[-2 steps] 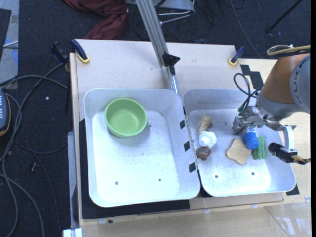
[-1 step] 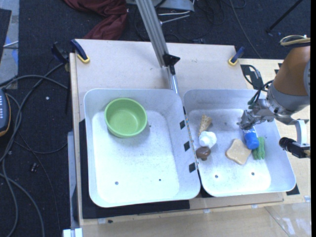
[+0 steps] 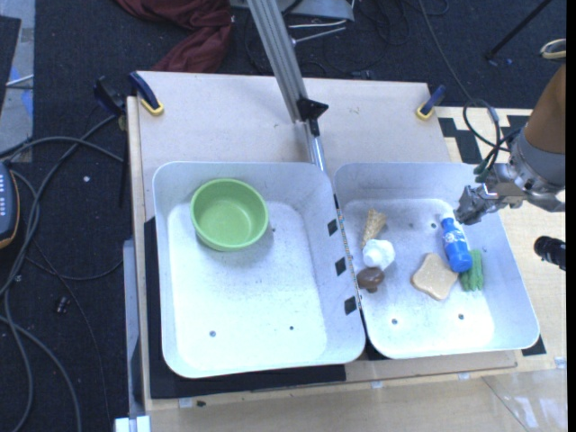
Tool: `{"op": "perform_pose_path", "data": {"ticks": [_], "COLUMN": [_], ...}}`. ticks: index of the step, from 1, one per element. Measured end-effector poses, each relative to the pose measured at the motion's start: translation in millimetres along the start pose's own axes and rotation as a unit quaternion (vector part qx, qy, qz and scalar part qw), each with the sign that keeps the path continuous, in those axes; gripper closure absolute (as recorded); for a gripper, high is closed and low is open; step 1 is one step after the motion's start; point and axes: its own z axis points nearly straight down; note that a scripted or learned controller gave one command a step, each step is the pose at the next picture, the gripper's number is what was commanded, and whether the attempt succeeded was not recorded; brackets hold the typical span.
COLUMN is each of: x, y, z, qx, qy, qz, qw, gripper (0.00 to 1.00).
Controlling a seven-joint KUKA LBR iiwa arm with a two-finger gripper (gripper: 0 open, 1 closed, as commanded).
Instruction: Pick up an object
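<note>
The end effector is seen at the right bin's upper right edge, just above the cap end of a blue bottle — whether it is open or closed cannot be told. Nothing is seen gripped. The bottle lies in the right bin, touching a green item on its right; a toast slice lies just beside it on the left. Nearer the divider, a cone, a white lump and a brown piece are grouped. A green bowl sits upright in the left bin. Both bins are carried by the counter.
</note>
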Motion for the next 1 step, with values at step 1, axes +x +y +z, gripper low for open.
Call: {"op": "perform_pose_path", "data": {"ticks": [1], "x": [0.5], "y": [1.3], "z": [-13.3], "qx": [0.002], "qy": [0.001], "qz": [-0.002], "qw": [1.0000], "gripper": [1.00]}}
